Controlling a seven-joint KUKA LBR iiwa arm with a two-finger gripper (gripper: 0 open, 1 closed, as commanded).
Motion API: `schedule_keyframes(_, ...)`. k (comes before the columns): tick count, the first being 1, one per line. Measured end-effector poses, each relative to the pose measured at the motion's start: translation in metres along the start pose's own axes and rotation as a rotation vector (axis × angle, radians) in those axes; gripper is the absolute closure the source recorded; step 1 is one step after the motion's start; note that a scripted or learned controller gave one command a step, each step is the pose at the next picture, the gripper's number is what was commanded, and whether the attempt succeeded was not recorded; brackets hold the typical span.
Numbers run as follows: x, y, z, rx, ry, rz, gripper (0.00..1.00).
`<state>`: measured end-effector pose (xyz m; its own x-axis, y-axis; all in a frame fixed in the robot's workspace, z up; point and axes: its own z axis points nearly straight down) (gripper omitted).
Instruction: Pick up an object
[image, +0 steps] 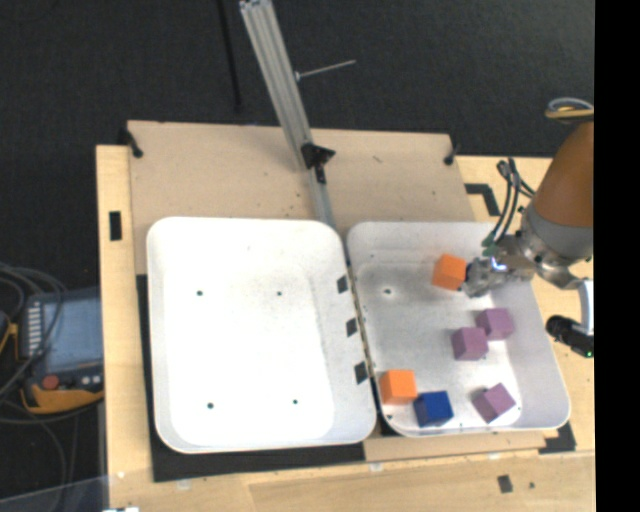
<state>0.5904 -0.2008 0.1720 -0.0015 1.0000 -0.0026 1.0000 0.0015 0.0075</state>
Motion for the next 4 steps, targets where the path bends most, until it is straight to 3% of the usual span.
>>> schedule_keyframes(1,0.002,0.001,-0.045,0.0,0.0,-0.002,1.0)
schedule_keyframes(2,0.001,0.001,-0.031,0.009,0.0,-0.001,1.0)
schedule_keyframes(4,0.105,-0.01,-0.036,0.008,0.004,-0.005,1.0)
